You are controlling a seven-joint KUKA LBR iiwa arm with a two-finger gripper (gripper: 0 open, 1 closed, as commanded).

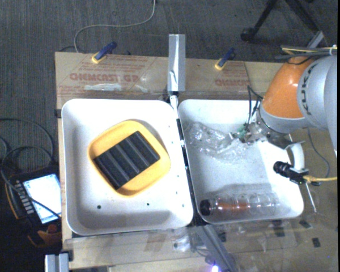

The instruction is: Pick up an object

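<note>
- The grey arm (323, 95) with its orange band (286, 92) reached in from the right, over the upper right corner of the right bin (246, 180).
- The hand (248, 134) sat low over the right bin's upper part, at the right end of a crumpled clear plastic wrapper (215, 141); whether it was apart or together could not be told.
- Whether the hand touched the wrapper could not be told either.
- A clear plastic bottle (241, 204) with a dark cap lay on its side along the right bin's near wall, cap toward the left, well apart from the hand.
- In the left bin (82, 208) lay a yellow tray-like object (130, 156) with a black ribbed top, tilted, near the bin's middle.
- Both bins stood side by side on the desk (110, 79), with two blue-and-yellow clamps (103, 52) on its far edge.
</note>
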